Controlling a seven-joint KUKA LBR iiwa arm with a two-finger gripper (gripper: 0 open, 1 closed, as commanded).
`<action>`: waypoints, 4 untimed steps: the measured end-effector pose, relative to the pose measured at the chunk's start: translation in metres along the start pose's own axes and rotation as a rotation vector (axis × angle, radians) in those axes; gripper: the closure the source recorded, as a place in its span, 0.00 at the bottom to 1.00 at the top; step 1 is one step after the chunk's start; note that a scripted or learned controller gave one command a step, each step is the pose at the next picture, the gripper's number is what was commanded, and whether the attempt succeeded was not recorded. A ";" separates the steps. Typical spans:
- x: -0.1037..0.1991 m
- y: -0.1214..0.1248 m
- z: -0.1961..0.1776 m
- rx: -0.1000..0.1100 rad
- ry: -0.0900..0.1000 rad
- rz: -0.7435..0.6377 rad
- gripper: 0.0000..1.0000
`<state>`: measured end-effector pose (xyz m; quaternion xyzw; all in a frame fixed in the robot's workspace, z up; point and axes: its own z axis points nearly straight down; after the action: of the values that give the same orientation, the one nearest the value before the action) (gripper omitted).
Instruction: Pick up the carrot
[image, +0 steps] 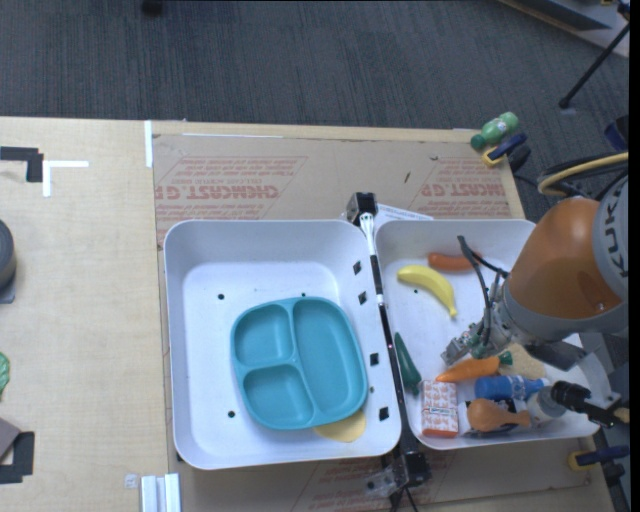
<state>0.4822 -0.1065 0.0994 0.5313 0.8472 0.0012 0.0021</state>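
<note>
The carrot (468, 369) is a small orange cone lying in the right bin (420, 232), its tip pointing left toward a snack packet. My gripper (470, 346) hangs directly over the carrot's thick end, touching it or just above it. The wrist's grey body and orange band (562, 272) hide the bin's right side.
In the right bin lie a yellow banana (430, 284), a red-orange sausage (451, 262), a green pod (405, 362), a snack packet (438, 408), a blue bottle (510, 388) and an orange lump (490, 414). The left bin (200, 260) holds a teal divided plate (297, 361).
</note>
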 end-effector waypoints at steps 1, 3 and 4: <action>0.053 0.024 -0.091 0.004 0.000 0.263 1.00; -0.024 -0.015 -0.002 0.005 0.002 0.071 0.00; -0.025 -0.013 -0.011 0.001 -0.001 0.075 1.00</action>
<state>0.4819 -0.1349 0.1101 0.5629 0.8266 0.0006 0.0024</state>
